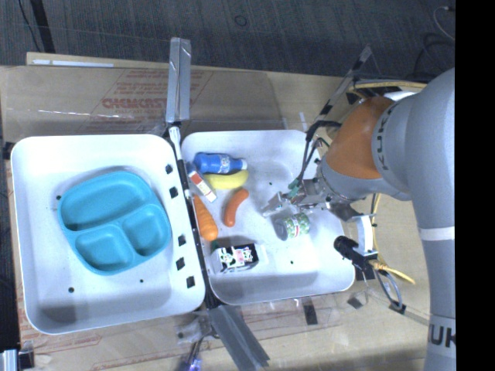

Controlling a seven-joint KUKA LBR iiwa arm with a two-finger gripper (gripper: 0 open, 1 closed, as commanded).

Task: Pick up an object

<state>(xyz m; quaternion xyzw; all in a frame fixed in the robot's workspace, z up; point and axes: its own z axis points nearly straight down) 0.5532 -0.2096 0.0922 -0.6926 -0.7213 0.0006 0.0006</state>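
Here, what is seen:
Gripper [285,207]: metal, placed over a round green can [295,226]; jaws cannot be told.
Plate [114,220]: smooth blue plastic.

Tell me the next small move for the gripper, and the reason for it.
Probably a short straight descent onto the green can. The gripper sits right at the can's upper edge in the right bin, and nothing shows between its fingers, so the pick looks undone.
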